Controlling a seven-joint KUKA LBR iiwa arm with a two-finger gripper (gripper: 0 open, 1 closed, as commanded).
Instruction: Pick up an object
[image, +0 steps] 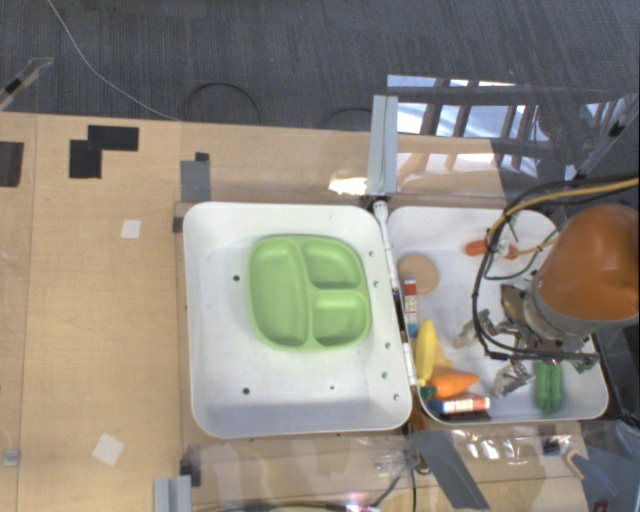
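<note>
The biggest risk sits with the crowded near corner of the right bin (440, 235): the pincer (510, 375) hangs low over the bin floor there, and a descent could, in my judgement, wedge it against a neighbour or the bin wall rather than around one item. Whether the pincer is spread or pressed together I cannot tell; cables and the wrist hide it, and nothing shows between its tips.

The left bin (215, 390), well to the pincer's left, is smooth white plastic with rounded corners, bearing a matte green divided plate (305, 290) with three compartments; broad and shallow, it would likely slip from a narrow pinch.

Just right of the pincer lies a green ribbed vegetable (548, 388), the nearest candidate. To its left stand a yellow banana (427, 348), curved and glossy, and below that an orange carrot (452, 382), tapered and likely to roll. A small red-ended tube (465, 405) lies by the near rim. Beyond the pincer, a flat tan disc (419, 272) hugs the floor, hard to catch.
</note>
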